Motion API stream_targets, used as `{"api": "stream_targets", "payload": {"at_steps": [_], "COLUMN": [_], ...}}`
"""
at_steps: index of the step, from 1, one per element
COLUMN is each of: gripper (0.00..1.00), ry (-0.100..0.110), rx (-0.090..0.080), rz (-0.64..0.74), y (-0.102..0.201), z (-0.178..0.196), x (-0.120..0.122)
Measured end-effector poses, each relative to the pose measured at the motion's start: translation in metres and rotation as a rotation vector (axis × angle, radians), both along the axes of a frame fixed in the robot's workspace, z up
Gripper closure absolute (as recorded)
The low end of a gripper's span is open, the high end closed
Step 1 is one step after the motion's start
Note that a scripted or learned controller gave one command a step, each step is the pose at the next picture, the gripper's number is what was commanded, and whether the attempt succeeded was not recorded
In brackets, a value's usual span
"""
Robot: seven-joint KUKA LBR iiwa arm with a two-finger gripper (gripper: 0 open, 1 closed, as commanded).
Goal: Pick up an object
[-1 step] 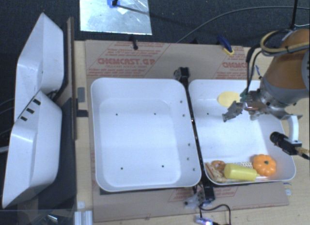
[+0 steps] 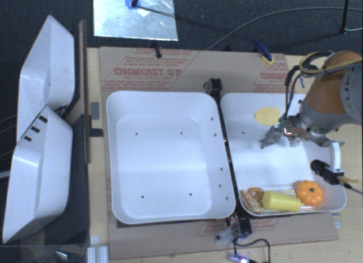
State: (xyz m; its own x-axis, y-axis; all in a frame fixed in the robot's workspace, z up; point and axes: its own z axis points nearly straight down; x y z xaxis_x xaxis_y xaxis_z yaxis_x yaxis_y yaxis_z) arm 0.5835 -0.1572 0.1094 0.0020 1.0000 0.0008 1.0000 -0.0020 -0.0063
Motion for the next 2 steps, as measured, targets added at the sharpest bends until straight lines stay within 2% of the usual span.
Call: {"api": "stream_targets", "payload": {"at_steps": [1, 2], "gripper": [0.0, 0.0], "ry": [-0.006, -0.009], "rx": [-0.001, -0.001], "rz": [0.001, 0.004], "y": [-0.033, -0.034], "z": [-0.026, -0.025], "x": [0.035, 0.082]}}
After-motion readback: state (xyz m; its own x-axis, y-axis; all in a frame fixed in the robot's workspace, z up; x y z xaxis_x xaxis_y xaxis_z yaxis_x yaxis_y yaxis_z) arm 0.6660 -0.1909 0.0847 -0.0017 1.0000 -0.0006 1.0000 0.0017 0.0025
